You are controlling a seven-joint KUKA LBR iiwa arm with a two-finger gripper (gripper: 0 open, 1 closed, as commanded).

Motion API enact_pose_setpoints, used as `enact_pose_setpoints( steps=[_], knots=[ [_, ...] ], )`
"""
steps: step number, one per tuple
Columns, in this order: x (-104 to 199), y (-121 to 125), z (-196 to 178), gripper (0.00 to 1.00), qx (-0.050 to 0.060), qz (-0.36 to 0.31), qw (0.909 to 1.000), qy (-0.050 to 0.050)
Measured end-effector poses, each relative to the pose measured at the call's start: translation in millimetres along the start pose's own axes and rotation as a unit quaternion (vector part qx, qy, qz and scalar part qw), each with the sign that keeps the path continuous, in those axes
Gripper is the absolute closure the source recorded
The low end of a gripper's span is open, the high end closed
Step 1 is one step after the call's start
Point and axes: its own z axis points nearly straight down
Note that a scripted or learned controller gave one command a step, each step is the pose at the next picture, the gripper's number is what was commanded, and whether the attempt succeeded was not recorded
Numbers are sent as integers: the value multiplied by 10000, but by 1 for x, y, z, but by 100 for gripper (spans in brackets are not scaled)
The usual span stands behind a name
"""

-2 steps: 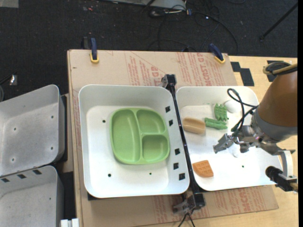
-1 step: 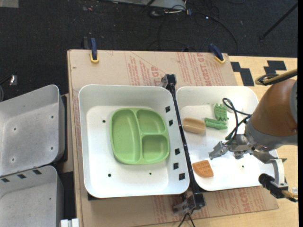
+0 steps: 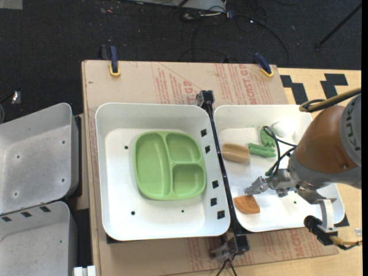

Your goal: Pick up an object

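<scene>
In the right bin [image 3: 241,117] lie three small objects. An orange-brown wedge [image 3: 247,204] rests near the bin's front left. A tan oblong block [image 3: 236,153] lies further back by the divider. A green piece [image 3: 263,146] sits beside the block, toward the back. My gripper [image 3: 257,187] hangs low over the bin, just above and behind the orange wedge, with the orange-banded wrist [image 3: 325,145] behind it to the right. Nothing is visibly held.
The left bin [image 3: 115,211] holds a green divided plate [image 3: 170,165]. A black divider bar [image 3: 217,160] with clips runs between the bins. Grey trays [image 3: 34,154] lie off the bench to the left. Cables trail from the arm at the bin's right front.
</scene>
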Motion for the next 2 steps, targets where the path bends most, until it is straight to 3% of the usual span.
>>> enact_pose_setpoints(
  steps=[1, 2],
  knots=[
    [0, -3, -8, 100, 31, 4, 10000, -11],
    [10, -4, -59, 100, 13, -27, 10000, -17]
  ],
)
